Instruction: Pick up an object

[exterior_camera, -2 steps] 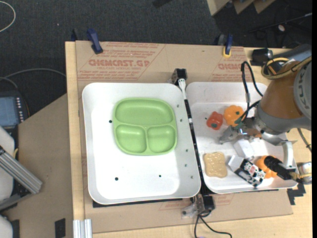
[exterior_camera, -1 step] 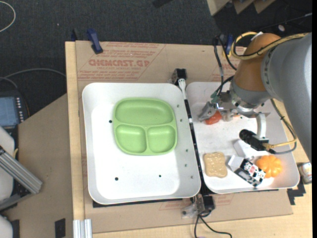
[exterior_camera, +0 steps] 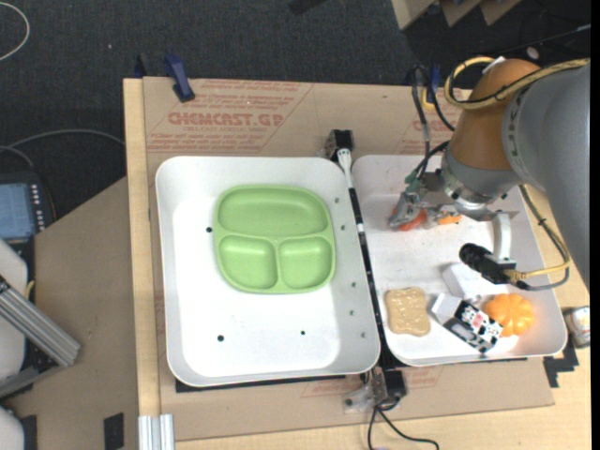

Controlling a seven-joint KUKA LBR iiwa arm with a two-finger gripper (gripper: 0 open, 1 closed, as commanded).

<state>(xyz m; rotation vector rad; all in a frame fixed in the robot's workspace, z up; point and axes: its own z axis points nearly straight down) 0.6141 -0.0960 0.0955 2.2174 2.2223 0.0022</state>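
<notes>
Green tray (exterior_camera: 274, 238) in left bin (exterior_camera: 187, 326)

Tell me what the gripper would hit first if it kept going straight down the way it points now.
Most likely the bare floor of the right white bin. The gripper points down over its upper-left part, apart from the tan biscuit-like piece. Depth is hard to judge from this slanted view.

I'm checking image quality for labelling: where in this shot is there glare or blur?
Camera view: the right bin is washed out near its front edge; the orange object glares; the tool looks soft and hard to resolve; the green tray is evenly lit and sharp.
</notes>
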